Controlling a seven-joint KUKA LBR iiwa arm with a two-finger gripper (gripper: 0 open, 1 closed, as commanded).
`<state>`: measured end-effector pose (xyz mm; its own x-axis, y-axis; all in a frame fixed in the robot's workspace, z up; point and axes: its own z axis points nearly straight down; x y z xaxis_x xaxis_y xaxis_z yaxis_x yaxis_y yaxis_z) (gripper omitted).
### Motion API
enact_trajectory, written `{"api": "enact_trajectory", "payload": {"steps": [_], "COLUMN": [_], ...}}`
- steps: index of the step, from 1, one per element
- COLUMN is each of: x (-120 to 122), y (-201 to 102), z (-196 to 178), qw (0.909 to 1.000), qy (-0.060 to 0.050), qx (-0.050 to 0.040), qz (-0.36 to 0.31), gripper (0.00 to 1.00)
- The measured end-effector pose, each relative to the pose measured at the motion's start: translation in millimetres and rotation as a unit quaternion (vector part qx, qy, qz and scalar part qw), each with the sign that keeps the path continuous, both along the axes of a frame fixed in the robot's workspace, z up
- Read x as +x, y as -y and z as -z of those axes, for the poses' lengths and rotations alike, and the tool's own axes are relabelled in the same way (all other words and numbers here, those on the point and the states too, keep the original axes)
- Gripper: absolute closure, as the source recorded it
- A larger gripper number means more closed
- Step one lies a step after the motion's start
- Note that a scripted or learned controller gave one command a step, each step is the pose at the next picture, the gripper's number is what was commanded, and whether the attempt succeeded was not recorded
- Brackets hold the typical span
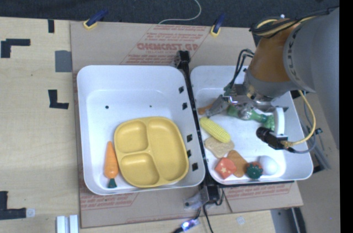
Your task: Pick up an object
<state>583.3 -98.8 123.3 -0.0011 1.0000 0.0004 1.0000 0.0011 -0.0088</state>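
In the camera view, two shallow white bins sit side by side on a cardboard sheet laid over the tabletop [33, 133]. The left bin [94, 83] holds a yellow divided plate [150, 150] with three compartments, lying flat toward the bin's near side, and a toy carrot [111, 163] just beside the plate's left edge, its green end pointing toward the near rim. The right bin [295, 171] holds a cluster of toy food: a yellow corn cob [214, 129] lying at a slant near the divider, a tan bread-like piece [218, 147] just below it, a red piece [225, 168] and an orange-brown piece [238, 161] touching each other near the front wall, a dark green round item [253, 171] beside them, and a white egg-like item [268, 164] next to that. The grey arm with its orange band [271, 58] reaches in from the right and bends down over the right bin. The end effector [231, 102] sits low over the far part of that bin, above a greenish object [245, 113] that is partly hidden under it; whether it is released or clenched cannot be told, and the view shows nothing clearly between its tips.
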Motion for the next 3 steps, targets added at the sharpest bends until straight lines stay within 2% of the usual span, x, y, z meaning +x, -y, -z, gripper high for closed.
{"api": "enact_trajectory", "payload": {"steps": [1, 2, 3], "x": [0, 0, -1], "y": [-1, -1, -3], "z": [41, 29, -12], "qw": [1.0, 1.0, 1.0], "qy": [0.003, 0.003, 0.005], "qx": [-0.0007, -0.0005, 0.0], "qz": [0.0, -0.001, 0.0], "gripper": [0.0, 1.0, 1.0]}}
